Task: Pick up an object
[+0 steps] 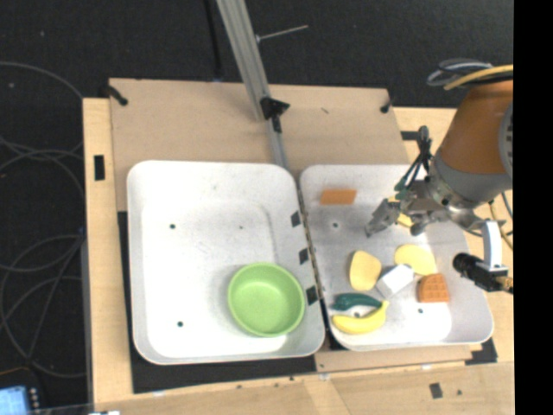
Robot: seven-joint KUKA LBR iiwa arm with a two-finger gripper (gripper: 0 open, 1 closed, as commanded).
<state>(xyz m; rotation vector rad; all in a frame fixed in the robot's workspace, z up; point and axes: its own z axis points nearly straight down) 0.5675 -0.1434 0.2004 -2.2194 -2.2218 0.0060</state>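
My gripper (pixel 397 219) hangs over the upper middle of the right bin (pixel 467 322), open with nothing between its fingers. Below it lie a yellow rounded piece (pixel 365 269), a second yellow piece (pixel 415 258) and a small white block (pixel 397 279). An orange ridged block (pixel 433 289) rests to their right. A banana (pixel 359 322) with a dark teal object (pixel 356 302) on top of it sits at the bin's front. A flat orange block (pixel 337 197) lies to the gripper's left, apart from it.
A green bowl (pixel 266 298) stands in the front right of the left bin (pixel 173 197). A slanted metal pole (pixel 246 50) rises from the back, ending near the divide between the bins.
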